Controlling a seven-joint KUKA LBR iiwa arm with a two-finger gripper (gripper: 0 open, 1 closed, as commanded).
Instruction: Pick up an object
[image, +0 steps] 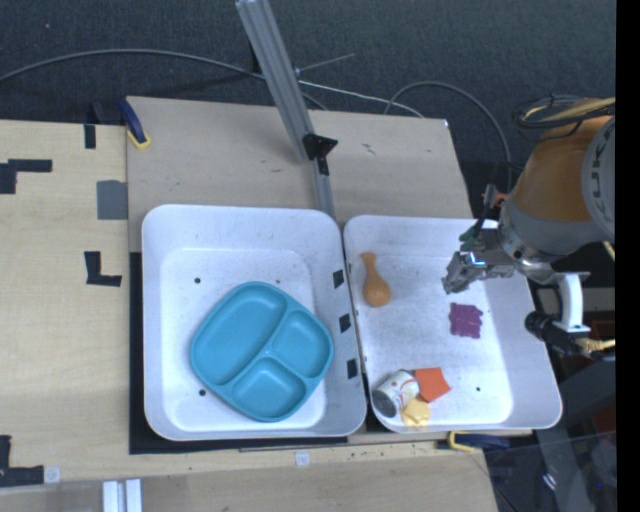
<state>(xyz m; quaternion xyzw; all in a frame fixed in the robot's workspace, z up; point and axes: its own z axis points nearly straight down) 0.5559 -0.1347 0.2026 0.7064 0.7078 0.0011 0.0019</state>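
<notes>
A metal pole (285, 90) is slanting over the table's (60, 330) far side, and cables (420, 95) are trailing beyond it.

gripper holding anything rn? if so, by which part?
Nothing held. The gripper hangs over the right bin, above the purple piece, with nothing between its fingers. The wooden piece lies apart from it.

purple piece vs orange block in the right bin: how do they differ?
The purple piece is purple with ragged edges; the orange block is orange with straight edges. The purple piece lies alone mid-bin, just below the gripper; the orange block sits at the front beside a small cup. Both lie flat in the right bin.
</notes>
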